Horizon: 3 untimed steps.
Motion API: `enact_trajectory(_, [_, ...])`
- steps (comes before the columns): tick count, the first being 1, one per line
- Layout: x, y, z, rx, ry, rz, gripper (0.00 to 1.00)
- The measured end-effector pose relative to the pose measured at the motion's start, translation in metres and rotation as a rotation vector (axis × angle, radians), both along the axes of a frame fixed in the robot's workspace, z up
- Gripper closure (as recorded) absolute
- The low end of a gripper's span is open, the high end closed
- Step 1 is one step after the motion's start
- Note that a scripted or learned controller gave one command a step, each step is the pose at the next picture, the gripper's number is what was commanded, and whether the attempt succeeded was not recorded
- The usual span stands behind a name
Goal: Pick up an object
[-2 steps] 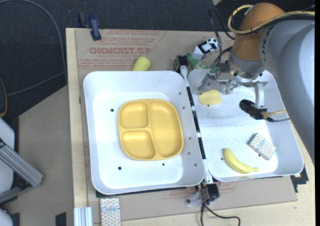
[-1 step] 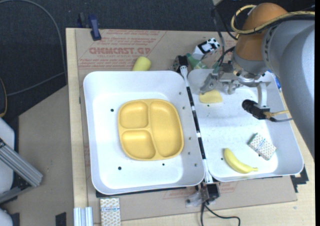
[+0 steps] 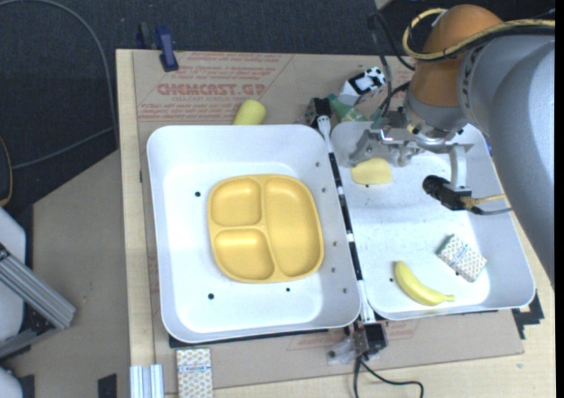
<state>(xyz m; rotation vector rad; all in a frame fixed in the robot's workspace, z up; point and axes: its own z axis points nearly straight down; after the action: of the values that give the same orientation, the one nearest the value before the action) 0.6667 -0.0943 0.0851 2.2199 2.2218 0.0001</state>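
Where the grey arm (image 3: 520,123) reaches in from the right of the view, the tool (image 3: 390,148) hangs over the far left part of the right bin (image 3: 388,229), close to the wall that it shares with the left bin (image 3: 176,176); whether the tool is wide or narrow I cannot tell, since the wrist above covers it from this slant; nothing can be seen gripped in it; just beside it, on the near-left side, a pale yellow lump (image 3: 371,173) lies on the bin floor; the lump is a squat oval, its long axis running roughly across the view from left to right, with the right end nearest the tool; whether the two touch I cannot tell; nearer the front of the same bin lies a banana (image 3: 421,285), its long axis running from upper left to lower right in the view, its thin end pointing to the lower right and its curve bowed toward the front rim; just beyond it to the right a small patterned packet (image 3: 462,257) lies flat, set at a slant, apart from the banana; the left bin holds a yellow divided plate (image 3: 264,229), three compartments, lying near its middle; behind that bin, on the counter (image 3: 132,299), rests a small yellow object (image 3: 249,112), well apart from the tool
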Motion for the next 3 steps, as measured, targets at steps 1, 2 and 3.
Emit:
enact_trajectory(1, [-0.0001, 0.0003, -0.0001, 0.000, 0.000, 0.000, 0.00])
enact_trajectory(2, [-0.0001, -0.0006, -0.0001, -0.001, 0.000, 0.000, 0.00])
enact_trajectory(3, [-0.0001, 0.0005, 0.0000, 0.000, 0.000, 0.000, 0.00])
